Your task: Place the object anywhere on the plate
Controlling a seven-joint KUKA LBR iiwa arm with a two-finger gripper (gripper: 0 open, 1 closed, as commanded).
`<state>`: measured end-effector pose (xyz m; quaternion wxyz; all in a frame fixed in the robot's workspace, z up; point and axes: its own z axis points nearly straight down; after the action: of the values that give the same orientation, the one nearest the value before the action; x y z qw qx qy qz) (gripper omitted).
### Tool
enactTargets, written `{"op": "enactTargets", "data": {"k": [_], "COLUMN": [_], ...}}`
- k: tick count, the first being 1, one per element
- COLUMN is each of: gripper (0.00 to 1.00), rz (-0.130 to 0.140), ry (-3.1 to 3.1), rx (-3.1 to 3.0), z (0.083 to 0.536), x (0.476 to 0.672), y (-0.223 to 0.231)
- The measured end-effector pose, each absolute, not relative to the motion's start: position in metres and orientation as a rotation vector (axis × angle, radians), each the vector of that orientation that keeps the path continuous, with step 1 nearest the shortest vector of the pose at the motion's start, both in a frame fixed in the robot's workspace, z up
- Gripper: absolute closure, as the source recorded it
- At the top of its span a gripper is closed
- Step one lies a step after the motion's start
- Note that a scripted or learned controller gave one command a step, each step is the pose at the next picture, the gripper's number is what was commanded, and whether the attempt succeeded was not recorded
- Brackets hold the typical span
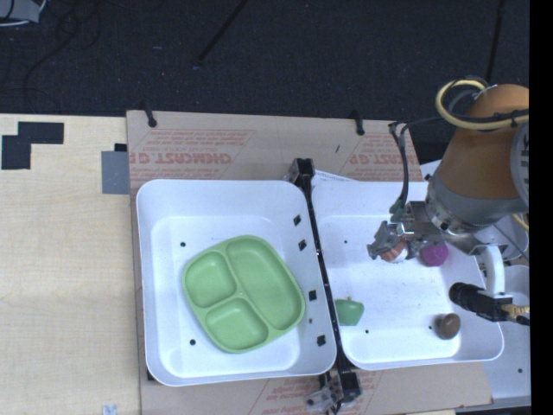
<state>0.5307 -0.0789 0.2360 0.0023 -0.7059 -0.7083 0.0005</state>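
Orange object (394, 252) sits at my gripper (387, 247); grip state unclear, so I'd confirm hold before crossing to the plate (243, 293).

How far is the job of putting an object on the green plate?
Done: nothing lies on the green plate in the left bin. In hand: the gripper is low in the right bin by a purple object. Left: grasping, carrying over, placing.

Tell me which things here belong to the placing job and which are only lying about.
For the job:
- green plastic plate with three compartments, in the left white bin
- two-finger gripper, over the right white bin

Only lying about, in the right bin:
- small green object
- purple object
- small brown round object
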Motion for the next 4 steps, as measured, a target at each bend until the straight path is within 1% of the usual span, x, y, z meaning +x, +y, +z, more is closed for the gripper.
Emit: {"op": "enactTargets", "data": {"k": [1, 3, 4], "gripper": [1.0, 1.0, 1.0], "rz": [0.0, 0.004, 0.002], "ry": [-2.225, -2.223, -2.225], "rx": [-2.213, -2.214, -2.214], "z": [0.243, 0.218, 0.213], "x": [0.537, 0.552, 0.569], "y": [-0.025, 0.069, 0.12]}}
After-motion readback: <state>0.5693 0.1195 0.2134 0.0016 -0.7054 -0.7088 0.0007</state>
